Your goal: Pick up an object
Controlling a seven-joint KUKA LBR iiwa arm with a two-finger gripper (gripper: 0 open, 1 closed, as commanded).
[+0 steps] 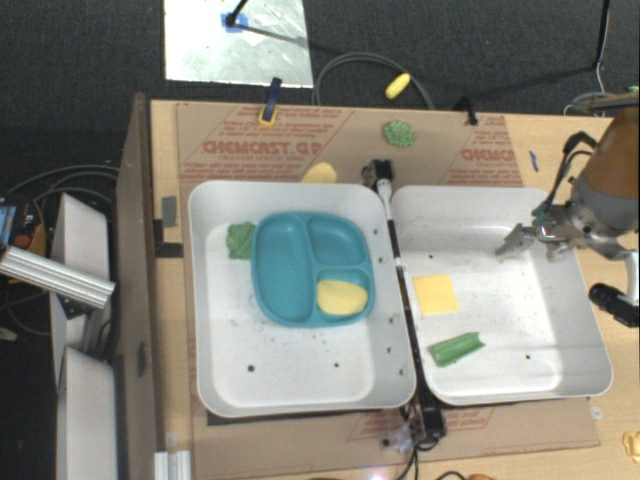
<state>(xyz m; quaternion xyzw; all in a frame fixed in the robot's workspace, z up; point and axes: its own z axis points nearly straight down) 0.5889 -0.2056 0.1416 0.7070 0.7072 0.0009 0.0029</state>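
In the right bin lie a flat yellow square and, nearer the front, a small green piece. The left bin holds a blue divided plate with a yellow lump in its lower right compartment. A green leafy bit lies against the plate's left edge. My gripper hangs over the back right of the right bin, up and to the right of the yellow square. Its fingers are spread, with nothing between them.
On the cardboard behind the bins lie a yellow piece and a round green item. A black clamp sits where the bins meet at the back. Cables and a shiny sheet lie beyond the bench.
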